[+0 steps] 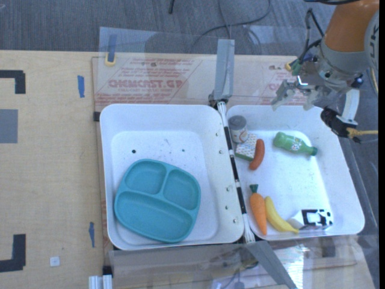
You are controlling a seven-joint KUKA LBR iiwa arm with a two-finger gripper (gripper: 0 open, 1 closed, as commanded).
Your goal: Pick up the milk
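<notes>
Table [48, 161]: carries two white bins side by side. The left bin [114, 122] holds a teal plate [157, 200]. The right bin [337, 161] holds all the small items.

My arm [352, 23] reaches in from the right. My gripper [295, 101] hangs over the far rim of the right bin. The jaws appear spread, with nothing between them.

Right bin, far half: a green bottle [293, 143] lies on its side, a can [237, 126] stands by the divider, and a sausage [258, 154] lies just beside a small flat packet [244, 152].

Right bin, near half: a carrot [258, 212] and a banana [278, 217] lie close together.

Milk [316, 217]: a small black-and-white carton in the near right corner, just beside the banana's tip and close to the bin wall. It is well apart from my gripper, across the whole bin. I cannot tell whether it stands or lies.

Handling, by judgement: the carton looks light, boxy and fairly stiff, with flat and possibly slick sides. A firm squeeze could dent it. I would take it across its two broad flat faces, mid-body, with the jaws turned so neither fouls the bin wall or the banana. The corner leaves little room, so a shallow grip may slip.
</notes>
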